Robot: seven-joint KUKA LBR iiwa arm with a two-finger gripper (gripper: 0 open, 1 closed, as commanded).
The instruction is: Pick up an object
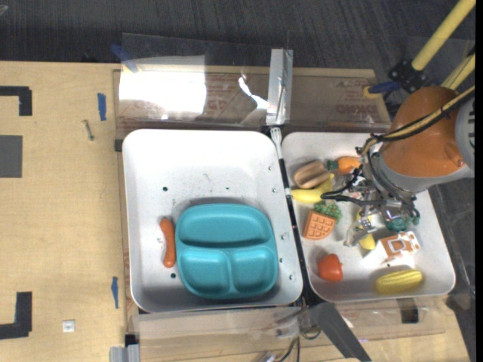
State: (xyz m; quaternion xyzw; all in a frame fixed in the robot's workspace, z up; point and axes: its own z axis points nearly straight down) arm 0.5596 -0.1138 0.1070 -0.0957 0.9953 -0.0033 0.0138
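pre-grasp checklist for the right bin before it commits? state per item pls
1. Arm is over the right bin, where the pickable items are: ok.
2. Gripper is low among the items in that bin; finger state: cannot tell.
3. Something between the fingers: cannot tell, the wrist and cables hide the tips.
4. Free targets apart from the clutter: red tomato and yellow lemon each lie alone near the front edge: ok.
5. Crowding at the gripper: waffle, banana and small toys sit close together: not ok for a clean single pick.
6. Left bin holds the teal tray and an orange carrot, out of the arm's way: ok.
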